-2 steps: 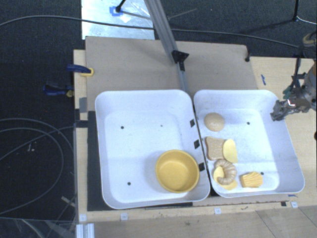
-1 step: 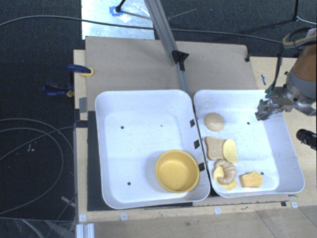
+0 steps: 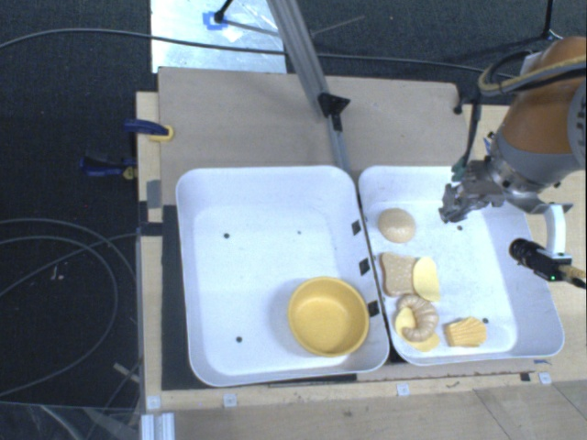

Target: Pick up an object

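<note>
Nearest me, a yellow bowl (image 3: 327, 315) sits by the left bin's (image 3: 211, 246) front edge. Food pieces cluster in the right bin (image 3: 523, 328): a round bun (image 3: 397, 225) mid-left, a croissant (image 3: 417, 319) near the front. My gripper (image 3: 456, 203) hovers beside the bun; whether it's apart or closed, I can't tell.

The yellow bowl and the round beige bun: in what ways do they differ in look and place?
1. The yellow bowl is bright yellow and hollow, opening upward; the round beige bun is pale and solid, like a dome.
2. The bowl looks clearly wider than the bun.
3. The bowl lies in the left bin, near its front right corner; the bun lies in the right bin, near its back left, close to the tool.
Both look round from above.
</note>
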Motion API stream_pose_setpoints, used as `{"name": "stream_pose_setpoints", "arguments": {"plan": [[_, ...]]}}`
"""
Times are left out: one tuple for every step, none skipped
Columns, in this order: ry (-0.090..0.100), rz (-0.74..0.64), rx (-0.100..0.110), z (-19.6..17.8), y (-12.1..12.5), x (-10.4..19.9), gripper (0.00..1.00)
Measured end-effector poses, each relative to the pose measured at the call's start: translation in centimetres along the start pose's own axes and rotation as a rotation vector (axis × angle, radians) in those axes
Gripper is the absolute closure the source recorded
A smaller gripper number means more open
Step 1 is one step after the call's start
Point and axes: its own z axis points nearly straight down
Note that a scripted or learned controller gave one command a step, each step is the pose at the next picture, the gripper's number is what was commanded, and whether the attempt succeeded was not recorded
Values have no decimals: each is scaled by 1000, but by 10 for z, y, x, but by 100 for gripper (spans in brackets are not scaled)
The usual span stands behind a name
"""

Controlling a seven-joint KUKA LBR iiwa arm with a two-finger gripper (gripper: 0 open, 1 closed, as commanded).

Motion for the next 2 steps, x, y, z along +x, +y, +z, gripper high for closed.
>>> {"name": "stream_pose_setpoints", "arguments": {"plan": [[0,-1,-2,-12,4,56,100],[0,0,-1,-3,6,113,100]]}}
